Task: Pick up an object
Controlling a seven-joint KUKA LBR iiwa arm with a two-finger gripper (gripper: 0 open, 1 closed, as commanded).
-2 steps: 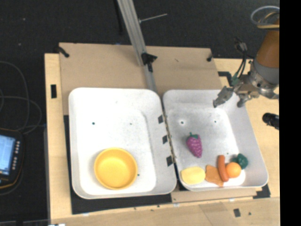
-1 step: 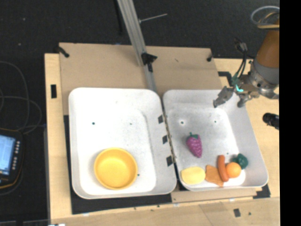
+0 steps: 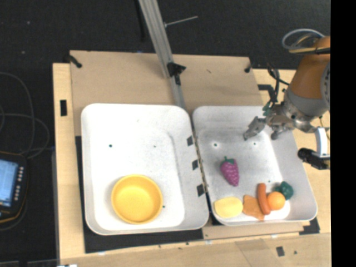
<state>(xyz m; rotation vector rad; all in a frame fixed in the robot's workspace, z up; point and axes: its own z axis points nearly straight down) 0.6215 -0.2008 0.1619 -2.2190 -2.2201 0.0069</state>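
Observation:
The right bin (image 3: 222,121) holds a purple berry-shaped toy (image 3: 230,171) near its middle. Along its front edge lie a pale yellow piece (image 3: 228,207), an orange carrot (image 3: 261,197), a round orange fruit (image 3: 276,201) and a small dark green piece (image 3: 286,189). My gripper (image 3: 265,129) hangs over the bin's back right part, well behind the toys. Its fingers are spread open with nothing between them.
The left bin (image 3: 133,127) holds a yellow bowl (image 3: 137,198) at its front. A grey metal pole (image 3: 158,32) slants up from between the bins at the back. A dark device (image 3: 10,188) sits off the bench at the left.

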